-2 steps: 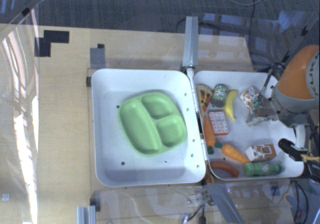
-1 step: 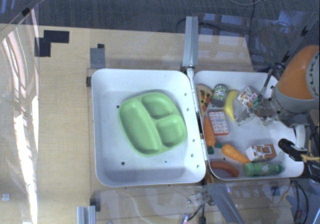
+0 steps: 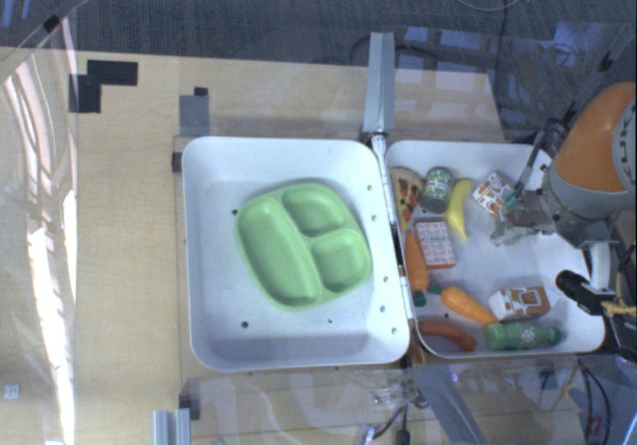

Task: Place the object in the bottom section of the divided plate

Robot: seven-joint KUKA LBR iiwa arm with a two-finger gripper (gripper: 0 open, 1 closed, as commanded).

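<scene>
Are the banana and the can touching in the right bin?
Touching: the camera view shows the banana leaning against the can, with no white bin floor visible between them.

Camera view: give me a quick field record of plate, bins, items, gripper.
plate: green divided plate, in left bin, nothing in its sections
right bin: toy food, incl. banana, carrot, green bottle, can, small cartons
gripper: over right bin's upper right, finger state unclear
task status: not yet placed
</scene>
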